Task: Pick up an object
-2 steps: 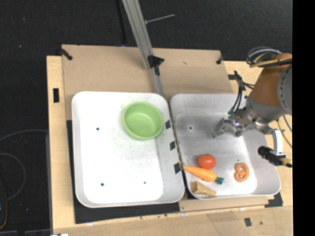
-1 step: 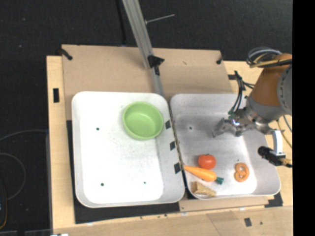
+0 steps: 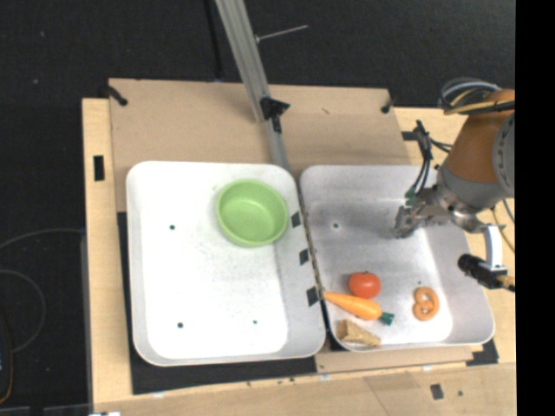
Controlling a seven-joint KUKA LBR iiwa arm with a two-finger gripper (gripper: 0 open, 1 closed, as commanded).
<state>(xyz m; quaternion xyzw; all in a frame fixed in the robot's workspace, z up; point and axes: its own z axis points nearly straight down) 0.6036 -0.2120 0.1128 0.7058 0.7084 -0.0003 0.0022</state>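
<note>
The bench (image 3: 173, 128) carries two shallow white bins side by side. The left bin (image 3: 173, 319) holds a green bowl (image 3: 252, 213), upright, sitting near that bin's far right corner. A grey metal pole (image 3: 247, 50) slants down from the top of the view and ends just behind the seam where the bins meet.

In the right bin (image 3: 347, 198) four small things gather toward the near edge: a toy carrot (image 3: 354, 305) lies on its side by the near left part of the bin, its green tip pointing right; a tan wedge like a piece of bread (image 3: 357, 334) rests just in front of it against the near rim; a red tomato (image 3: 365, 284) sits just behind the carrot — very close, perhaps touching; and an orange pretzel (image 3: 425, 303) lies apart to the right.

Farther right, the gripper (image 3: 408, 222) hangs over the bin's bare middle, well behind the tomato and pretzel. Whether it is wide or narrow I cannot tell. Nothing is seen in it.
</note>
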